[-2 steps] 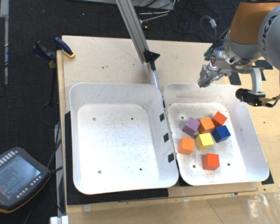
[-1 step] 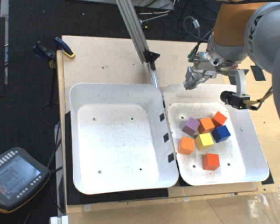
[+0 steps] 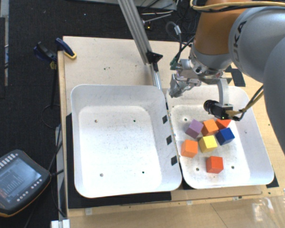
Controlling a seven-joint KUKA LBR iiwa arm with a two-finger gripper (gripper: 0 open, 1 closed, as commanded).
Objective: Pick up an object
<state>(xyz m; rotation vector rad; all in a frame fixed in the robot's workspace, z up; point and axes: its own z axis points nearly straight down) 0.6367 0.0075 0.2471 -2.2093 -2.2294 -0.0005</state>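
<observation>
Orange band: wraps the grey arm above the wrist, at the upper right of the view.
Gripper: hangs over the far left corner of the right bin, close to the seam between the two bins; nothing shows between its tips.
Fingers: too small and dark against the wrist to judge; I cannot tell whether they are apart or together.
Blocks: seven cubes cluster in the right bin, all nearer the camera than the gripper and to its right.
Purple block: the closest to the gripper, clearly apart from it.
Others: orange block, red-orange block, blue block, yellow block, second orange block, red block standing alone nearest the camera.
Left bin: beside the right bin.
</observation>
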